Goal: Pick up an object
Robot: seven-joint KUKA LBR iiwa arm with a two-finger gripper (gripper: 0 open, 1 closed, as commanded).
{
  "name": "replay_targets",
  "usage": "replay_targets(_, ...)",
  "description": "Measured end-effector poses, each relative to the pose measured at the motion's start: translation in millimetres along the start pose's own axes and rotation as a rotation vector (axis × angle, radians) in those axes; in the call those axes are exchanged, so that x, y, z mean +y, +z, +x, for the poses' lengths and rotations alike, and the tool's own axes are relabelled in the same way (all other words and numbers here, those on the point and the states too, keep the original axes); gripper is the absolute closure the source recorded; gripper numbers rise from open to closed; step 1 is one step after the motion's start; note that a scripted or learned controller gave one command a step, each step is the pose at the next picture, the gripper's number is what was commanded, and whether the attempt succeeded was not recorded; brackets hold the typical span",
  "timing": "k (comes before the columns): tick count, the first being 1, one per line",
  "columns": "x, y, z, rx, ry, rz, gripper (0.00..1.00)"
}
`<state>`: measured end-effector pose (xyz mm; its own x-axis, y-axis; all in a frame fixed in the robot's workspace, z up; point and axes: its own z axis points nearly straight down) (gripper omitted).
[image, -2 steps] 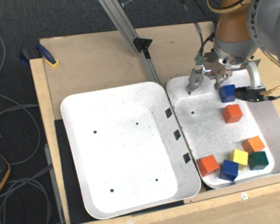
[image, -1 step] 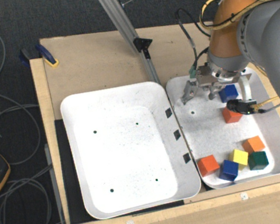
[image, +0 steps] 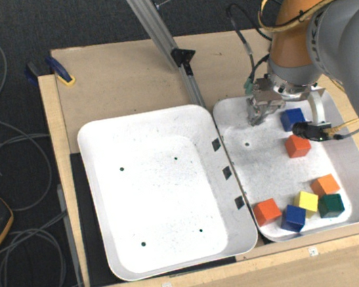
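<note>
The gripper (image: 258, 115) hangs low over bare floor at the far end of the right bin (image: 355, 163); I cannot tell how the jaws stand. Nothing shows between them. The nearest pickable cubes, a blue cube (image: 291, 118) and red cube (image: 297, 145), lie just right of it; four more cluster at the near edge.

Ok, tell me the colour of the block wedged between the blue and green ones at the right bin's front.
Yellow block, seen in the camera view.

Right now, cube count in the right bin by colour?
Orange cubes: 3
Blue cubes: 2
Yellow cube: 1
Green cube: 1
Total: 7
</note>
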<state>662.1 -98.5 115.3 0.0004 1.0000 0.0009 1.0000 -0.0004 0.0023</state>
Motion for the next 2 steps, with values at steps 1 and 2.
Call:
replay_targets(1, 0.8, -56.8, 10.9, -0.001, -0.003, -0.006, 1.00)
replay_targets(2, 7.7, -120.7, 7.0, -0.003, -0.002, -0.008, 1.00)
